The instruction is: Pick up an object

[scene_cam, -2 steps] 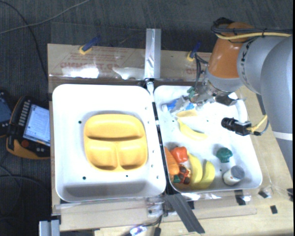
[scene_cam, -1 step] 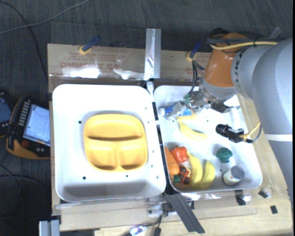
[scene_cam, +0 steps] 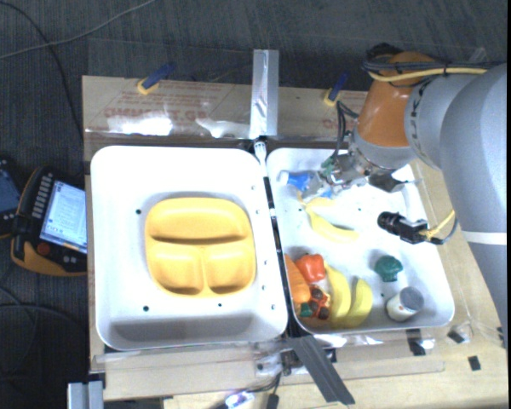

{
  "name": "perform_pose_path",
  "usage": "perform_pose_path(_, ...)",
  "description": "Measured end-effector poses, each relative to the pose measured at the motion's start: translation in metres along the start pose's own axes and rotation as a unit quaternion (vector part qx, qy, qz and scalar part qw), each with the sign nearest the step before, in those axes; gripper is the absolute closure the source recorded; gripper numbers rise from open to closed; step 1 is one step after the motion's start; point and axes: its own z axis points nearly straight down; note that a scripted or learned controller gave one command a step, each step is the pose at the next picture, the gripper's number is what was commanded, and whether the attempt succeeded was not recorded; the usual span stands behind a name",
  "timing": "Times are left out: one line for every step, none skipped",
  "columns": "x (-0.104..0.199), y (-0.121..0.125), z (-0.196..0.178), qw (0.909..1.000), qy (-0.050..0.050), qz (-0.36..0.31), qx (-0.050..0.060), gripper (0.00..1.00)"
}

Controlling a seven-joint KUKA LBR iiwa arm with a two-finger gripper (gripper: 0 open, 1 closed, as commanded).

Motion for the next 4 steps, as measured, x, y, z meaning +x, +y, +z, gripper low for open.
perform_pose_path(0.056,0.029,-0.11,0.999,0.003,0.043,0.009,1.0)
perform_pose_path(0.066,-0.067,-0.079,0.9987,0.004,0.05,0.011,1.0)
perform_pose_path(-0.007,-0.128,0.012,0.9882,0.003,-0.153,0.003,1.0)
perform_pose_path(0.043,-0.06,-0.08,0.9899,0.006,-0.141,0.008,1.0)
